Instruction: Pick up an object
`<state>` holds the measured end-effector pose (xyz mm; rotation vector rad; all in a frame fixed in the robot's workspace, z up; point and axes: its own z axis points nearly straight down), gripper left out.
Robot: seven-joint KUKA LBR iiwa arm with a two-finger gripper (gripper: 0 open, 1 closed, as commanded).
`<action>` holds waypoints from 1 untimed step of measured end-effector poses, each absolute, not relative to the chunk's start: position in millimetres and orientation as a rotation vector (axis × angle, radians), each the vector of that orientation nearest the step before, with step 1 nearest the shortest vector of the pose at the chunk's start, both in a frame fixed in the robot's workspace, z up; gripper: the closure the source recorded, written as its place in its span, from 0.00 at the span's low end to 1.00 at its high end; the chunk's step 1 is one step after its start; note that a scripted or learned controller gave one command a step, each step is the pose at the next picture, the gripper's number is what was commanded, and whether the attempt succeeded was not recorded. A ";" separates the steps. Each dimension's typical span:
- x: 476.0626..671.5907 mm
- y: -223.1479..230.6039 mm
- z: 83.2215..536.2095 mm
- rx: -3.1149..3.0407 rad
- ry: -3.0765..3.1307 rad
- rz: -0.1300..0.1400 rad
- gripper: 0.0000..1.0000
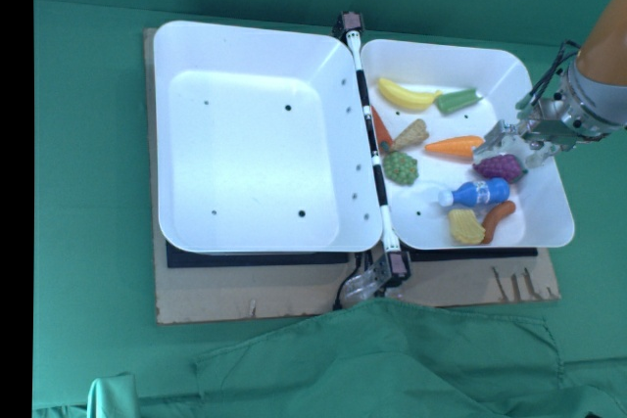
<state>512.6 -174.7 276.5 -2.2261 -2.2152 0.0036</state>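
Note:
The right bin point(529, 78) holds several toy foods. A yellow banana point(405, 94) and a green pepper point(457, 99) lie at the back. An orange carrot point(452, 147), a tan cone-shaped piece point(409, 134) and a green bumpy piece point(400, 168) sit in the middle. Purple grapes point(499, 167), a blue bottle point(476, 194), a yellow piece point(466, 227) and a red-orange sausage point(498, 218) lie toward the front. My gripper point(509, 144) hangs over the bin's right side, just above the grapes and beside the carrot's tip. Nothing visible sits between its fingers.
The left bin point(255, 137) stands beside the right one, joined by a black-and-white divider rail point(370, 137). Another orange piece point(379, 125) leans against that rail. Both bins rest on a brown board point(245, 303) over green cloth, with folded cloth point(392, 362) at the front.

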 end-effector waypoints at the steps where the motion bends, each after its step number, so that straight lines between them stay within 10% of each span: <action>1: 509.7 -186.3 225.1 -2.227 -2.214 0.004 0.00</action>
